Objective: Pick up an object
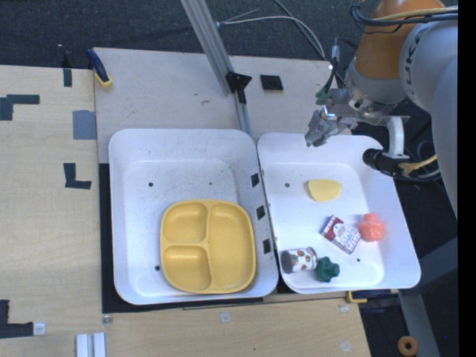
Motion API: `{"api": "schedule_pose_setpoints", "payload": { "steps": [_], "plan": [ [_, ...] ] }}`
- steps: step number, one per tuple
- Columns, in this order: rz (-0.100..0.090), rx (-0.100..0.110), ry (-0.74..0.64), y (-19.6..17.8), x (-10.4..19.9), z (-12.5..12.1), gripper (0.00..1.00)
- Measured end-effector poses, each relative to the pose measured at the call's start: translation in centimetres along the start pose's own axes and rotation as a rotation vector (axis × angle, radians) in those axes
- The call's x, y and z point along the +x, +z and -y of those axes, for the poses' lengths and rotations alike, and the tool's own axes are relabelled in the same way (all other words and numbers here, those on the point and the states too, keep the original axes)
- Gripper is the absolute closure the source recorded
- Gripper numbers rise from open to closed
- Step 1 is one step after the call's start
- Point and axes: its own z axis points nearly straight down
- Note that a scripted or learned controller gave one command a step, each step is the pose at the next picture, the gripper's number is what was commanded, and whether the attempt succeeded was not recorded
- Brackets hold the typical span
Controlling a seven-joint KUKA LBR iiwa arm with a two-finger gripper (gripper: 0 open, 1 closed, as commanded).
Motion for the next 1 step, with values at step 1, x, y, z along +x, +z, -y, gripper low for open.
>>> {"api": "schedule_pose_setpoints", "payload": {
  "steps": [1],
  "plan": [
    [0.0, 0.005, -0.003, 1.16, 5.05, 1.61, 1.0]
  ]
}}
